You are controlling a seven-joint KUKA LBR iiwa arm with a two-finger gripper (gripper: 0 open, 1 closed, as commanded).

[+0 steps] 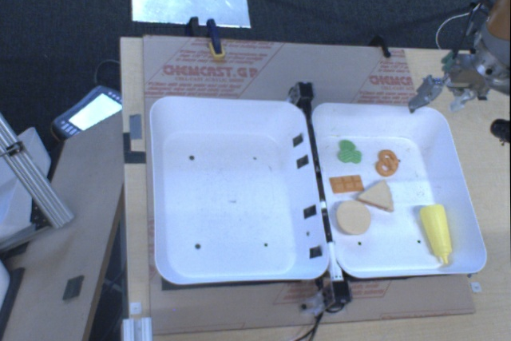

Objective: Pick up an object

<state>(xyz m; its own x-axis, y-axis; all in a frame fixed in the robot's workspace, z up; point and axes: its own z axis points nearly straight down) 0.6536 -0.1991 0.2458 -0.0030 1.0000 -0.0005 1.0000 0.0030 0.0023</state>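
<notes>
Camera view shows the right bin (459,172) with a green piece (348,151), cracker (346,184), round biscuit (353,217), wedge (378,196), pretzel (387,163) and yellow bottle (436,229). At two o'clock, outside the bin, the end effector (441,92) hangs with fingers spread, pinching nothing. Picking is not yet begun, I judge.

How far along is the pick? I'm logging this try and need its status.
Nothing looks done yet: the claw sits above the right bin's far corner, carrying nothing. The green piece, pretzel, cracker, wedge, round piece and yellow piece lie inside. Descent, grasp and lift remain.
</notes>
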